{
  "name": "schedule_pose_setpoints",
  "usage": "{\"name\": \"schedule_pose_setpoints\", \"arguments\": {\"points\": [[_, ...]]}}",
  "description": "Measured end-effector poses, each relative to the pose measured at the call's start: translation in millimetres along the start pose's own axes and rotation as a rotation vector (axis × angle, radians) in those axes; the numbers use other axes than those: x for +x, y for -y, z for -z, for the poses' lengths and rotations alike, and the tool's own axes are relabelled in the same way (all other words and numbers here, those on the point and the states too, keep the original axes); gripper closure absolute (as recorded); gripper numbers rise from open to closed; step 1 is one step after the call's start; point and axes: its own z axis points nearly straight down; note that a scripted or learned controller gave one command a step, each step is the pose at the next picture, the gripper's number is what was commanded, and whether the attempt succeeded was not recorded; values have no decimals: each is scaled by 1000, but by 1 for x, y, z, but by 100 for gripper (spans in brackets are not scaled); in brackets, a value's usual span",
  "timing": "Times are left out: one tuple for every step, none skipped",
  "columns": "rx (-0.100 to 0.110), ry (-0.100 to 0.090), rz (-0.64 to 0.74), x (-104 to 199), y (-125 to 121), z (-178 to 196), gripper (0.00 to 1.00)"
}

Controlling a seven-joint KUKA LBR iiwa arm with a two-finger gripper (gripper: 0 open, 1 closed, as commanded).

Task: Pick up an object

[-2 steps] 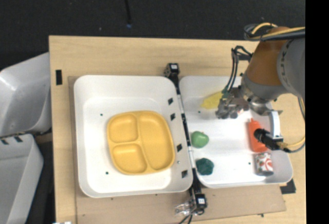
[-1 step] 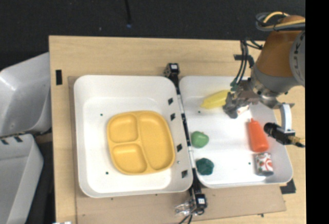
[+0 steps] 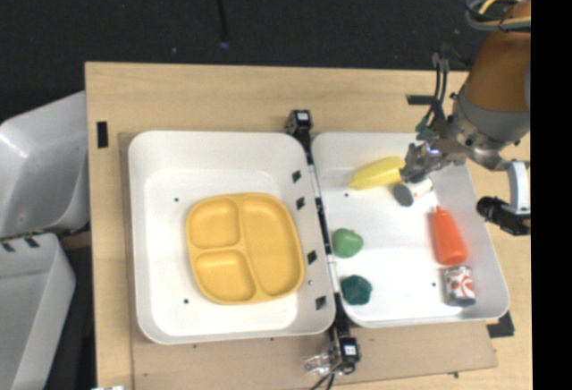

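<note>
The right bin (image 3: 357,151) holds five loose objects: a yellow banana-shaped piece (image 3: 375,173) lying along its far side, a light green lump (image 3: 347,242) by the left wall, a dark green lump (image 3: 357,289) just nearer, an orange bottle (image 3: 449,236) lying lengthwise, and a small red-and-white can (image 3: 459,284) beside its near end

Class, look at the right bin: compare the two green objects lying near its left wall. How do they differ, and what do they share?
The upper green object is light, yellowish green; the lower green object is dark, bluish green. The upper one lies nearer the bin's middle height, the lower one nearer its front edge. Both are small, roundish lumps of similar size, resting apart on the floor of the right bin, away from the gripper.
</note>
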Motion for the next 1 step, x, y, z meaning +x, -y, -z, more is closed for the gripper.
{"name": "schedule_pose_setpoints", "arguments": {"points": [[4, -3, 5, 50, 11, 13, 100]]}}
